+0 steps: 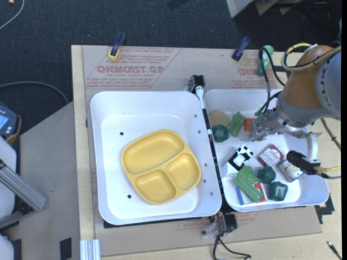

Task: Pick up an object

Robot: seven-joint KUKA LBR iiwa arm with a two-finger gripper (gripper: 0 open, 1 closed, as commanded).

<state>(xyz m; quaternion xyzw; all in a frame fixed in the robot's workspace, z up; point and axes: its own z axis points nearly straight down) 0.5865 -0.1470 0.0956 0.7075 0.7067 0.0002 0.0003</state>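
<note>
Pincer [264,128] hangs over right bin [314,191], grip unclear, beside green block [236,123] lying lengthwise up-down

A single camera is looking down from above at a slant, taking in the whole cardboard-topped bench [162,64] from a moderate height. It is framing both shallow white plastic bins side by side, the left bin [108,112] near the centre and the right bin [227,99] toward the right edge. Dark carpeted floor [54,31] is showing along the top and left, and the grey arm with the orange band [303,91] is entering from the right.
</note>
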